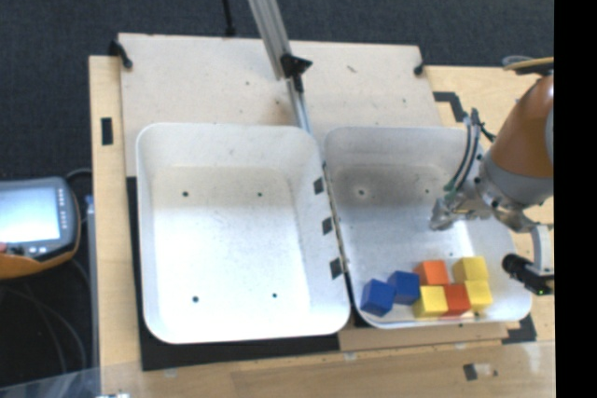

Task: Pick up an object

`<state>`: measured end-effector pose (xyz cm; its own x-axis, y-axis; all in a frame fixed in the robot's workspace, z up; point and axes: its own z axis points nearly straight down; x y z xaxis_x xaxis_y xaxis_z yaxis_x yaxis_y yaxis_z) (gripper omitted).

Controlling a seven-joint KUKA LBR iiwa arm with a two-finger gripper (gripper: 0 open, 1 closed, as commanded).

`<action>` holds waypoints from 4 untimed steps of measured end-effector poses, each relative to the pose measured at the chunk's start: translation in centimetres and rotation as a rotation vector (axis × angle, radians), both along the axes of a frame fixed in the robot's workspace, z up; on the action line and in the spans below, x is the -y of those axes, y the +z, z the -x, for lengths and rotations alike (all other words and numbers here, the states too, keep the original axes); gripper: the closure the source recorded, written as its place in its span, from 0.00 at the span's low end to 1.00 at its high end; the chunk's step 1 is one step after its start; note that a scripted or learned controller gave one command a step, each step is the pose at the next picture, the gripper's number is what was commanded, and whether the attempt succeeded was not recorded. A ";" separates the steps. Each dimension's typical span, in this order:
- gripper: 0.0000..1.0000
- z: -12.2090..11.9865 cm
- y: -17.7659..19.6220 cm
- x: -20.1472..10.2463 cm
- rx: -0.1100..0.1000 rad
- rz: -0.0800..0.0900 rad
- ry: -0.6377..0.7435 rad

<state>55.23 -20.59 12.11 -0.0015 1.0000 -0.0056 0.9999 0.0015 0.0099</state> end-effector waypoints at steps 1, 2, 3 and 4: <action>1.00 0.8 16.1 -1.4 0.000 -0.002 0.003; 1.00 0.9 21.2 -6.4 -0.001 -0.005 0.007; 1.00 0.9 22.0 -5.9 -0.004 -0.001 0.010; 1.00 -3.3 9.9 -9.8 -0.016 -0.006 0.002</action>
